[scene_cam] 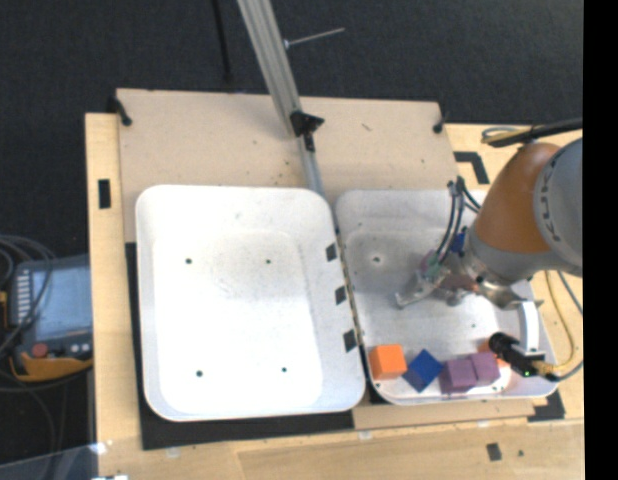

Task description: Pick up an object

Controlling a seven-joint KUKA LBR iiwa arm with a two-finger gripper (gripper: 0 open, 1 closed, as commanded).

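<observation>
Nearest the camera, along the front edge of the right bin (361,230), three blocks are lined up: an orange block (388,360) at the left, a blue block (424,369) just beside it, and a purple block (468,372) to the right of that. The orange and blue blocks are close together, near touching; the blue and purple blocks appear to touch. All three lie on the bin floor, none lifted.

Further back, over the middle of the right bin, the gripper (411,295) is seen, reached in from the right under the arm (519,213) with its orange band. It is placed well apart from the blocks, above bare bin floor. Nothing is seen between its fingers; whether they are wide or narrow cannot be told from this angle.

The left bin (154,268) sits alongside, touching the right one at the shared edge.

At the back, a slanted aluminium rail (272,53) is mounted at the bench (219,133).
</observation>
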